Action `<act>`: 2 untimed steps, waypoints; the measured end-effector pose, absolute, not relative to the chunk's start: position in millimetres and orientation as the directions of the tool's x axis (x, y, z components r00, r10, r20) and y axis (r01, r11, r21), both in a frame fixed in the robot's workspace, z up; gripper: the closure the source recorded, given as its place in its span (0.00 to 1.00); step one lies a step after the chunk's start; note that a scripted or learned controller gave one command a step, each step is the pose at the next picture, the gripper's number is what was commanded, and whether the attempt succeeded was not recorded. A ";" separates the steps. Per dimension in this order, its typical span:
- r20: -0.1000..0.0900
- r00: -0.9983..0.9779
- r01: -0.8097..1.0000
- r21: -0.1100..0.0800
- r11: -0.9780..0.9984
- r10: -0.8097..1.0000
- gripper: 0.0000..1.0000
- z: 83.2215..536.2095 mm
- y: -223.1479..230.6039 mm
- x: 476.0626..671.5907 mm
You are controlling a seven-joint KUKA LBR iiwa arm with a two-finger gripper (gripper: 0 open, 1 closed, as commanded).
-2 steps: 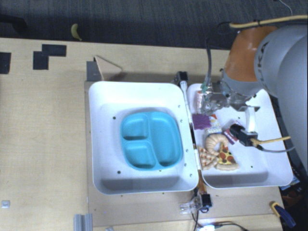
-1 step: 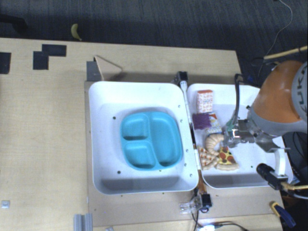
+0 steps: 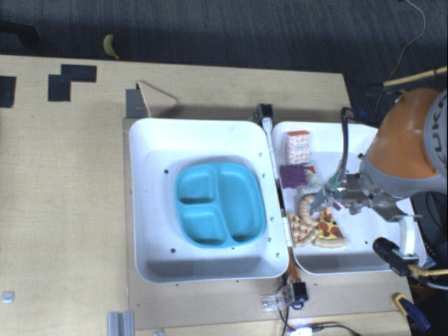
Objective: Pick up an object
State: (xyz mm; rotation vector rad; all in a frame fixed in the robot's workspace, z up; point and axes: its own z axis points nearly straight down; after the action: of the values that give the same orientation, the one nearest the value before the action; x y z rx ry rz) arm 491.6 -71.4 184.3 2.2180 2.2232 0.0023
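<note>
**Surfaces and finishes on the counter**

We see a counter (image 3: 63, 208) of pale, matt wood-like board with a smooth face. The two white bins (image 3: 150, 201) look like moulded plastic with a soft sheen. The blue divided tray (image 3: 220, 201) reads as smooth plastic, slightly glossy along its ridges. The small carton (image 3: 297, 146) appears to be printed cardboard or paper, matt. The toy pizza slice (image 3: 329, 233) and the purple block (image 3: 292, 176) look like plastic, though we cannot tell their finish. The arm's orange band (image 3: 402, 142) is smooth and semi-gloss. The hand (image 3: 327, 196) looks like grey metal. The floor beyond is dark, rough carpet (image 3: 210, 12).
</note>
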 end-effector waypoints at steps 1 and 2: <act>-0.002 -0.002 1.000 0.011 0.002 1.000 0.00 87.3 -93.1 507.2; -0.002 -0.003 1.000 0.015 0.003 1.000 1.00 98.7 -92.8 508.8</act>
State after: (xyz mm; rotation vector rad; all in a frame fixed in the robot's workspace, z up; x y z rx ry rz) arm 508.8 -92.8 98.7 2.2099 2.2166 0.0147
